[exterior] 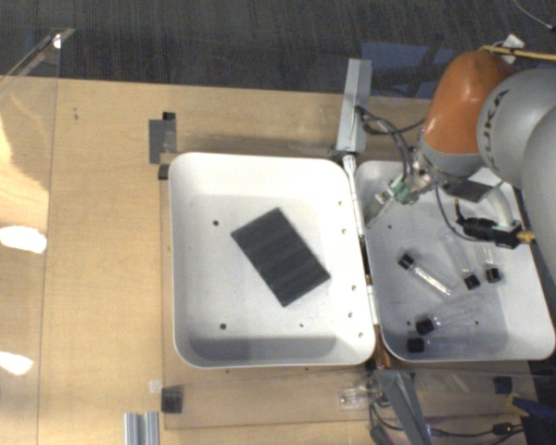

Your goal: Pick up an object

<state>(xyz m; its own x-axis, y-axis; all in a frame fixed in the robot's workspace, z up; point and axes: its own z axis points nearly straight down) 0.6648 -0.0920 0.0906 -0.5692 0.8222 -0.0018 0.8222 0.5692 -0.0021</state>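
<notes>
Grey arm looms over right bin; hand state can't tell; dark pad lies in left bin.

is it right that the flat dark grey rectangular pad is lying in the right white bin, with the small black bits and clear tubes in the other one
Not quite. The camera view shows the flat dark grey rectangular pad lying in the left white bin, not the right one. The small black bits and clear tubes are in the other bin, the right white bin, beneath the grey arm.
</notes>
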